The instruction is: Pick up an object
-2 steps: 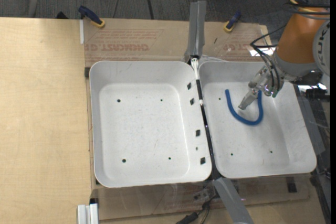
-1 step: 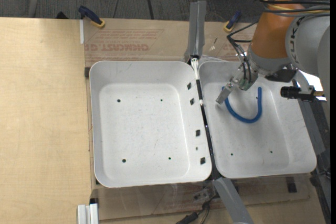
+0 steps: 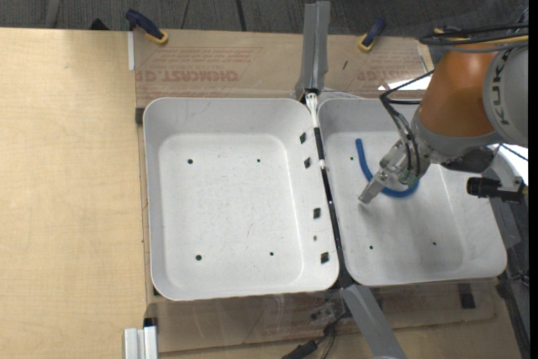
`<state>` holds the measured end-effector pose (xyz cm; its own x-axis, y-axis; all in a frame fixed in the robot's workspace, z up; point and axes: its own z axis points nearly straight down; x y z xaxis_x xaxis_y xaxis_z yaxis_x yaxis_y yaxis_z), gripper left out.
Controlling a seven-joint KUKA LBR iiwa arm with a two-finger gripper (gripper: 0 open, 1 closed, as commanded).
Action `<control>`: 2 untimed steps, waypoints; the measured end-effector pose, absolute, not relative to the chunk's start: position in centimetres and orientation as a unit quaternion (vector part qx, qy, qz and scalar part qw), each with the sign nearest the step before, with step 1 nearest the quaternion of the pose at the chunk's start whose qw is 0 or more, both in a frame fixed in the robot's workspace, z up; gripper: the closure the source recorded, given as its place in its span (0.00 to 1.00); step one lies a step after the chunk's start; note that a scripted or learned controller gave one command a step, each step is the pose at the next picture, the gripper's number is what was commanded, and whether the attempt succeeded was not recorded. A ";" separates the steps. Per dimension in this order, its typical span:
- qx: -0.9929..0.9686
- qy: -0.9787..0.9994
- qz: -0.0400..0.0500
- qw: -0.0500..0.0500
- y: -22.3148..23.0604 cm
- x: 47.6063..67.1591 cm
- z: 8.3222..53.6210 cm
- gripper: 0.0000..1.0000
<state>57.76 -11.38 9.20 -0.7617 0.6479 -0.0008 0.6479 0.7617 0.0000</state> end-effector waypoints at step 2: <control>0.454 0.891 0.000 0.003 -18.6 57.0 9.4 0.00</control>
<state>57.00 -18.57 9.44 -0.5884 0.8085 -0.0054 0.8085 0.5884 0.0034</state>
